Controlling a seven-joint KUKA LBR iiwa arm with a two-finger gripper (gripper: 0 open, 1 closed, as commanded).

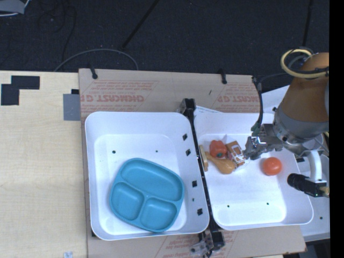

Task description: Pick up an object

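The claw hangs low in the right bin, just beside the small pile, probably to grasp there; I cannot tell its opening. A tomato lies near.

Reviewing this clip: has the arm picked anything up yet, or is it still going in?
Nothing looks picked yet. The gripper is low in the right bin, beside the cluster of small items, between it and the orange ball, which lies on the floor. The blue tray sits in the left bin. Grasping and lifting remain.
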